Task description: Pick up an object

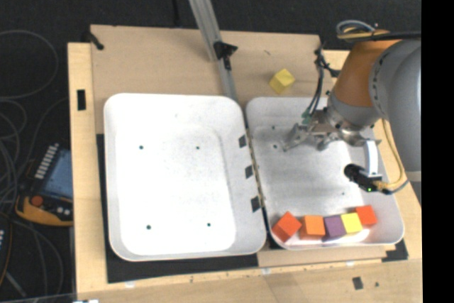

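Observation:
Several small blocks lie in a row along the front edge of the right bin [284, 174]: an orange-red block [287, 226], an orange one [313, 226], a purple one [333, 226], a yellow one [352, 223] and another orange-red one [366, 216]. A yellow block [281, 80] sits outside the bins on the bench behind them. My gripper [306, 136] hangs over the back part of the right bin, well away from the row of blocks, with nothing seen between its fingers.
The left bin [177, 174] lies beside the right one. A slanted metal rod [202, 7] rises from behind the bins. Cables and a handheld controller [50, 184] lie off the bench at the left.

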Motion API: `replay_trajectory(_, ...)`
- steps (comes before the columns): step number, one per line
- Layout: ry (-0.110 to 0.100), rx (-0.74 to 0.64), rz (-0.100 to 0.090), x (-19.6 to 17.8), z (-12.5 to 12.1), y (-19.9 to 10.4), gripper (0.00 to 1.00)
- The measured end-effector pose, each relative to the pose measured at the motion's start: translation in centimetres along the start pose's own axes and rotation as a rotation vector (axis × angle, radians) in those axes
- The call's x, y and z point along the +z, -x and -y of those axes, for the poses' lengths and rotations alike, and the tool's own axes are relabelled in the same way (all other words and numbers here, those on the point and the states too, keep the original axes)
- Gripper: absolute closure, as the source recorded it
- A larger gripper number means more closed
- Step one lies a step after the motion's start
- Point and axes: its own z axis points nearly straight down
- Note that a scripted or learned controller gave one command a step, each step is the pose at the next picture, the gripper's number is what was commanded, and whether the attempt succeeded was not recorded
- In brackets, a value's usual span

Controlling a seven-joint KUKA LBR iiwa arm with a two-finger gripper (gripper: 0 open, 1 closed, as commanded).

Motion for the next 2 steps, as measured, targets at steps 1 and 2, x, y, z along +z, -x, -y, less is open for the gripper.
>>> replay_trajectory(1,-0.007,-0.001,-0.002,0.03,5.7,0.52,0.0)
replay_trajectory(2,-0.004,0.0,-0.003,0.03,5.5,0.4,0.0)
